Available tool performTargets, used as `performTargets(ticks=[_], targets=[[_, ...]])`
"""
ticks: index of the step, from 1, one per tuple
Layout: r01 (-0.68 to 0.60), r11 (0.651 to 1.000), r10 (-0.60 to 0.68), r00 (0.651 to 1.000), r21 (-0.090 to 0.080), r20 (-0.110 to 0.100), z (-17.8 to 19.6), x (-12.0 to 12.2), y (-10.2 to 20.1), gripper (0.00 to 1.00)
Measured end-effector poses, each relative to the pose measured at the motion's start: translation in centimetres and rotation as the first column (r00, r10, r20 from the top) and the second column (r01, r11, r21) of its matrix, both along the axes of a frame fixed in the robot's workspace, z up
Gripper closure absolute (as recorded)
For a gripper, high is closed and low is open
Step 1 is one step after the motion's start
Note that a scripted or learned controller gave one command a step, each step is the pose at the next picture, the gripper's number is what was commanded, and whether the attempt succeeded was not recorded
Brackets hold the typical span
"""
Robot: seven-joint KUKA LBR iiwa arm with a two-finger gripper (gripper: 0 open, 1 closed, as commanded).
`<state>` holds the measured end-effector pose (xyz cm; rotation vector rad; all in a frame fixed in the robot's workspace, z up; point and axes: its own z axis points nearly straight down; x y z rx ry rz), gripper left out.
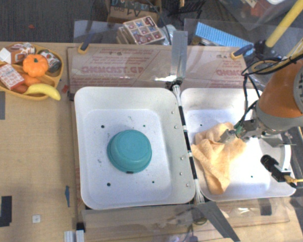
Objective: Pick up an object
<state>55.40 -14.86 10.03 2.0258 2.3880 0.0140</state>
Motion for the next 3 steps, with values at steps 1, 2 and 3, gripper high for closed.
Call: performTargets(ticks=[1, 2, 3], targets=[[-0.038, 0.999, 0.038, 0.999, -0.003, -0.003, -1.1, -1.0, 0.7, 0.0], [-0.035, 0.999, 0.035, 0.999, -0.003, 0.001, 0.0, -1.0, 0.6, 1.0], [-0.035, 0.999, 0.035, 0.999, -0.004, 0.002, 0.0, -1.0, 0.5, 0.0]])
